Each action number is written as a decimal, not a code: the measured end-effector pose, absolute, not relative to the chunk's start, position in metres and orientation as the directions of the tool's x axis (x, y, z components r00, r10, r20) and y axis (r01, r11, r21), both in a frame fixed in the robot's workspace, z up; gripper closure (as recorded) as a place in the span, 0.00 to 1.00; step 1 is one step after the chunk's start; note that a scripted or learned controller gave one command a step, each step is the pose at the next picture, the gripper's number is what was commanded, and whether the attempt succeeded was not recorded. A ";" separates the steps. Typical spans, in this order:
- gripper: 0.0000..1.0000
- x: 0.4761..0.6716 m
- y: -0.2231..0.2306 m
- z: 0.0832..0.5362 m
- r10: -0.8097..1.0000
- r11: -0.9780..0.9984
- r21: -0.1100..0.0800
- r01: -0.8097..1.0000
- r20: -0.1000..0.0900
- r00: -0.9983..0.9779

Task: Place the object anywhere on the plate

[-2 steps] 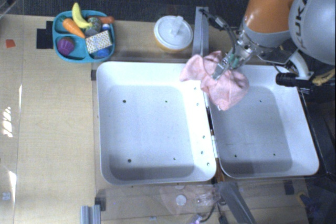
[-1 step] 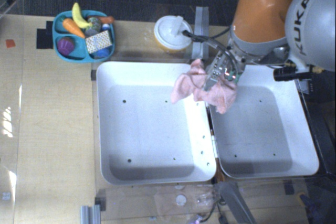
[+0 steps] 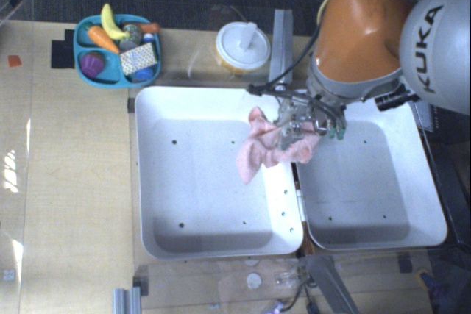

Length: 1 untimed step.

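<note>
A crumpled pink cloth (image 3: 259, 146) hangs over the divide between the two bins, most of it above the left bin's back right part. My gripper (image 3: 294, 127) is right at the cloth's upper right end, and the fabric bunches up between its fingers, so it is shut on the cloth. The blue divided plate (image 3: 81, 49) sits on the bench beyond the left bin's far left corner, well to the left of the gripper. It carries toy food: a banana, a carrot, a purple piece and a speckled block.
The left bin (image 3: 191, 187) and the right bin (image 3: 368, 187) lie side by side. A white lidded cup on a yellow base (image 3: 243, 46) stands behind the left bin, between the gripper and the plate. A grey upright post (image 3: 282, 40) rises beside it.
</note>
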<state>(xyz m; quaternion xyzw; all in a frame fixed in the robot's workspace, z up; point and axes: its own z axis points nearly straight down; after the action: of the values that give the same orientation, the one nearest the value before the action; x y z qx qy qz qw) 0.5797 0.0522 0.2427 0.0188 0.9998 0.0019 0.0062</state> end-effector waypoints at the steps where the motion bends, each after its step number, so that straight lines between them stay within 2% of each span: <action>1: 1.00 0.548 0.092 0.227 -0.003 1.000 0.004 -0.003 -0.008 -1.000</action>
<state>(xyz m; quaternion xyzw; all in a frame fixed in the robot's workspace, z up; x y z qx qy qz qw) 0.5477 0.0918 0.2274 -0.0015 1.0000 0.0018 0.0039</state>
